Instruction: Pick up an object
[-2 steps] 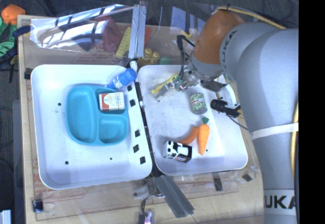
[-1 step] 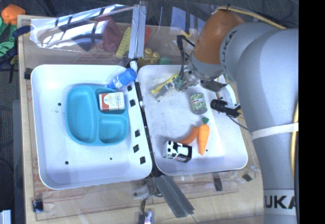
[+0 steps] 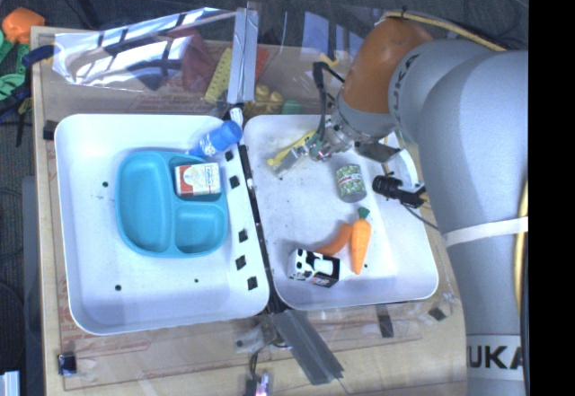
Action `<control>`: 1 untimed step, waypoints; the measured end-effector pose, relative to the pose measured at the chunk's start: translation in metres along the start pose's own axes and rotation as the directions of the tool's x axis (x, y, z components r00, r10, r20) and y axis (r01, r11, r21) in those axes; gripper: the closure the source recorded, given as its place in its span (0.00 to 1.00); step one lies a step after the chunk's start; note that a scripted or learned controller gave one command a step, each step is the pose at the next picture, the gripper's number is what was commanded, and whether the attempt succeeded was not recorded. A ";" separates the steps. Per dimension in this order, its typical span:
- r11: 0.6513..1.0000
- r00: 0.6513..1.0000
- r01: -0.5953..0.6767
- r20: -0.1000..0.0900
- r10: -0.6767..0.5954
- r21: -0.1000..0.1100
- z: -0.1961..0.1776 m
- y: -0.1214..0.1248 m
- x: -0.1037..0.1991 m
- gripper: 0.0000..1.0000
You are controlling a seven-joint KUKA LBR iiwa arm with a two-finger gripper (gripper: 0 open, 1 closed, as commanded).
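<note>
The gripper (image 3: pixel 316 145) hovered by the right bin's (image 3: pixel 406 282) far rim — its grasp could not be told — while open floor lay before the carrot (image 3: pixel 360 240).

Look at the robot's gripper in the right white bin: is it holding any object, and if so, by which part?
It cannot be told. The gripper sits low in the right white bin, at a thin yellow object, but no object shows clearly between its fingers.

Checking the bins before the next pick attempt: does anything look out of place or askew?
Yes. A blue bottle lies tipped at the left bin's back right corner, by the divide between the bins. In the right bin, the small can also lies on its side. The rest looks settled.
</note>
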State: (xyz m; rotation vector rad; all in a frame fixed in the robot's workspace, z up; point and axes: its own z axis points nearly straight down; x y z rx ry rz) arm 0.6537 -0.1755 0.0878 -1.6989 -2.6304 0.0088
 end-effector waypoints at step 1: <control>1.000 1.000 0.000 0.000 0.000 0.000 0.000 0.000 0.000 0.00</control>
